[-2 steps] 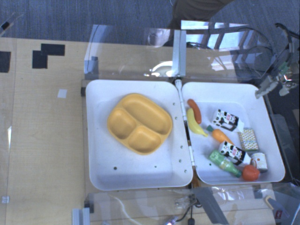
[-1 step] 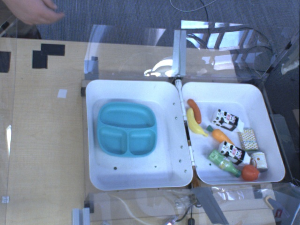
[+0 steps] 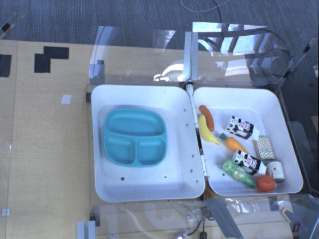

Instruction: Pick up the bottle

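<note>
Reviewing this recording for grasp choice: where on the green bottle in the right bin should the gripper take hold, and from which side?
The green bottle lies flat, slanted, in the right bin. Grip its mid-body from above, fingers across its narrow width. A cow-patterned carton crowds its upper side and a red tomato its lower-right end, so the left half probably offers more room.

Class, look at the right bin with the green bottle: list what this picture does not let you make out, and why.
- Green bottle: its label and cap detail are too small and blurred in the camera view.
- One cow-patterned carton: it overlaps the bottle's upper side, hiding whether they touch.
- Red ball: it sits at the bottle's lower end; any gap is too small to judge.
- Patterned block: its print is unreadable.
</note>
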